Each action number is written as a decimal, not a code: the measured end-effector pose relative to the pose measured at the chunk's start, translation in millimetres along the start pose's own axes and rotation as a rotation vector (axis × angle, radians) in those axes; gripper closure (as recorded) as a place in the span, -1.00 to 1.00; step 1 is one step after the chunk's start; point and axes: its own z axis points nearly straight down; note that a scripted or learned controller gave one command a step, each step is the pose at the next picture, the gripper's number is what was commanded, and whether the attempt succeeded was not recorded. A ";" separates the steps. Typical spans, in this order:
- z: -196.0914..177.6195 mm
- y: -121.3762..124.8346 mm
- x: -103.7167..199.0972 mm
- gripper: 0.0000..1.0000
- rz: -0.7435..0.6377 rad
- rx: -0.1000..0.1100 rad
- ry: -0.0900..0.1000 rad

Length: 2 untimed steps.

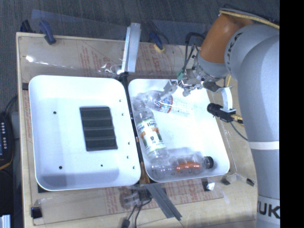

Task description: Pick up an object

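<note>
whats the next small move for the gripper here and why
Probably lower a little onto the clear bottle with the red-and-blue label. The gripper hangs just above that bottle's upper end at the top of the right bin, and nothing shows between it and the bottle yet.

Fixed overhead camera, slanted down on bins (35,87).

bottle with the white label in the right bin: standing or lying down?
Lying down. The labelled bottle rests on its side on the floor of the right bin, its length running along the bin's left wall.
</note>
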 end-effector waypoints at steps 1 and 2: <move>45.4 12.6 -14.9 -1.00 -0.089 -0.028 -0.009; 68.9 4.2 12.5 -1.00 -0.193 -0.013 -0.008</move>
